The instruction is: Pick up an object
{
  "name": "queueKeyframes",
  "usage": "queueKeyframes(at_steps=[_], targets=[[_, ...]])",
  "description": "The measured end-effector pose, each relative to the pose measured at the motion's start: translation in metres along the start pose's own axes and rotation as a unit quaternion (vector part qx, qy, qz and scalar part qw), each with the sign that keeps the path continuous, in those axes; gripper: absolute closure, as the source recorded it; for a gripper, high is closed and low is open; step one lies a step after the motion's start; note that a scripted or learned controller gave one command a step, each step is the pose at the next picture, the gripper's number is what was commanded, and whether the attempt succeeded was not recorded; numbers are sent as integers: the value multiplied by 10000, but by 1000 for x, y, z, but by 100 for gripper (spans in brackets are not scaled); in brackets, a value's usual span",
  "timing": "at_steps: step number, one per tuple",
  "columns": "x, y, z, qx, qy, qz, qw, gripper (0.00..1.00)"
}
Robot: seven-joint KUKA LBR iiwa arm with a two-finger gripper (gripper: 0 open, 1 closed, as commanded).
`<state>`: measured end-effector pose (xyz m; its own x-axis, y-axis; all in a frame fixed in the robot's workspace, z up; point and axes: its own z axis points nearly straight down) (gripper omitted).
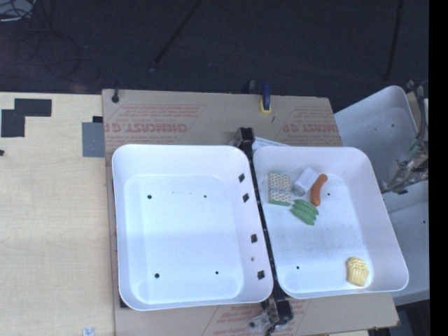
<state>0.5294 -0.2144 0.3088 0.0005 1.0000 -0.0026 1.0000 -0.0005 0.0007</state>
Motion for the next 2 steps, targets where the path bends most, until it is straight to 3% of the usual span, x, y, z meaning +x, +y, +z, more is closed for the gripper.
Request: queueKeyframes(at_steps=[1,2], targets=[[11,-56,16,35,26,3,10000,100],[0,-6,21,3,5,-8,10000,100]])
